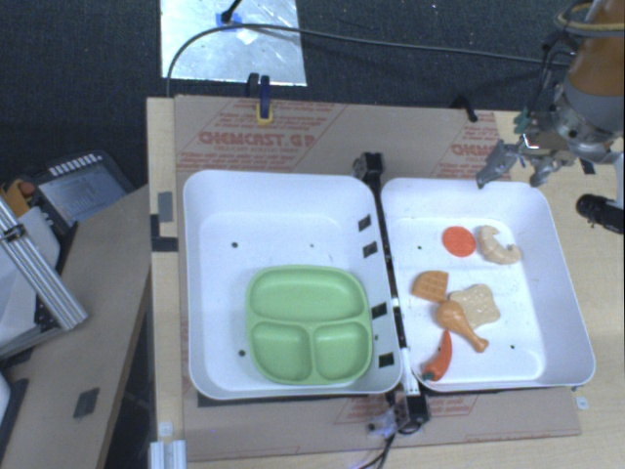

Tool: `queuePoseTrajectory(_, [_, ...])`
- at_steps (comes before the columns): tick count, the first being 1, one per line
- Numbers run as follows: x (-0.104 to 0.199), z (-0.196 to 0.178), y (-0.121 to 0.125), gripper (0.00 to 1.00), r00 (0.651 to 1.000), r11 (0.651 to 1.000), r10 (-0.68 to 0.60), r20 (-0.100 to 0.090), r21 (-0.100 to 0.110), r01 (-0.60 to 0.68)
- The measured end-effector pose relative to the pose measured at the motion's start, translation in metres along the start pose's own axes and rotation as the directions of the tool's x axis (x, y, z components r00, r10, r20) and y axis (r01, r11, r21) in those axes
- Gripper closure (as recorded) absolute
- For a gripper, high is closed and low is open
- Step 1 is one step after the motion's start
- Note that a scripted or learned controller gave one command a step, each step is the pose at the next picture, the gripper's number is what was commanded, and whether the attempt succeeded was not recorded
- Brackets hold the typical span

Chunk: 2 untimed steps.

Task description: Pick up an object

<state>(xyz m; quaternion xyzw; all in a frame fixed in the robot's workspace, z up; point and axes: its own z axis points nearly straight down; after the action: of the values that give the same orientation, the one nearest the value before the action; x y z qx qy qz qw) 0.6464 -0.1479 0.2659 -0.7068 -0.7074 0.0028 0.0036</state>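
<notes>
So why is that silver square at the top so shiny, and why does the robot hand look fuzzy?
In the camera view, the silver sheet bounces light back, leaving pale glare patches; the gripper at the right bin's far corner looks soft and a little smeared; the green tray and toy foods look sharper, with faint shadows.

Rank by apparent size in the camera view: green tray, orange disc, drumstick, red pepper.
1. green tray, largest by far
2. drumstick
3. red pepper and orange disc: too close to rank, since the pepper is longer but thinner.
</notes>
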Motion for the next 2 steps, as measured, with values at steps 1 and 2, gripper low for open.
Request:
queuePoseTrajectory(1, [0.000, -0.007, 0.002, 0.00, 1.000, 1.000, -0.002, 0.002, -0.011, 0.002])
queuePoseTrajectory(2, [-0.008, 0.050, 0.005, 0.00, 1.000, 1.000, 0.000, 0.002, -0.008, 0.000])
